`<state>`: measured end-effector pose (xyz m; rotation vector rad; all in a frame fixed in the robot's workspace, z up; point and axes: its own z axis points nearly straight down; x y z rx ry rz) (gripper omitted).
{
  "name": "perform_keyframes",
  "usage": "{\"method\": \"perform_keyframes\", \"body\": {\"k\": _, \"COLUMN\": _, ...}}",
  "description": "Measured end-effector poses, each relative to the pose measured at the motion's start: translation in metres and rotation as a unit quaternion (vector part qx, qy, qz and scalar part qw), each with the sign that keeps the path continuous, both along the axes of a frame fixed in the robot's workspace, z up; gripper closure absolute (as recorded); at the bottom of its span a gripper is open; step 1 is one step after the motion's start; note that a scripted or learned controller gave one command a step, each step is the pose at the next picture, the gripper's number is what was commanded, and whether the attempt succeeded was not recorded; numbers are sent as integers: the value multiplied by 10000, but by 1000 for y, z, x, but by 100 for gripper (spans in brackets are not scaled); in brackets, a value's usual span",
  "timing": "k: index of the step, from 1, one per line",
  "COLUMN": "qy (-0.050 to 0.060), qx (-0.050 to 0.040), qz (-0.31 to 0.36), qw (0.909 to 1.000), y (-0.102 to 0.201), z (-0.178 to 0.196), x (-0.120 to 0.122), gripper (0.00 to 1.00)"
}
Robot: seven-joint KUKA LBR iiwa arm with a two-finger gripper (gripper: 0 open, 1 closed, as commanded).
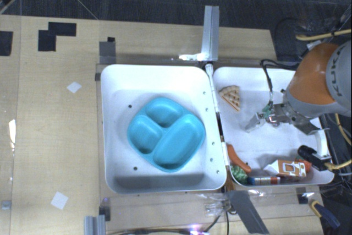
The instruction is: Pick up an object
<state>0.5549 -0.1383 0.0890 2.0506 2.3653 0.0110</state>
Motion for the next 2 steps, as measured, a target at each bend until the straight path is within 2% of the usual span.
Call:
{"method": "perform_keyframes", "body": {"k": 1, "qy": 4, "qx": -9, "qz": 1178, "qw": 9930, "y": 25, "z": 0, "x": 23, "gripper": 0}}
{"method": "perform_keyframes", "body": {"k": 2, "qy": 30, "qx": -9, "qz": 843, "qw": 9964, "y": 49, "z": -1, "x": 113, "gripper": 0}}
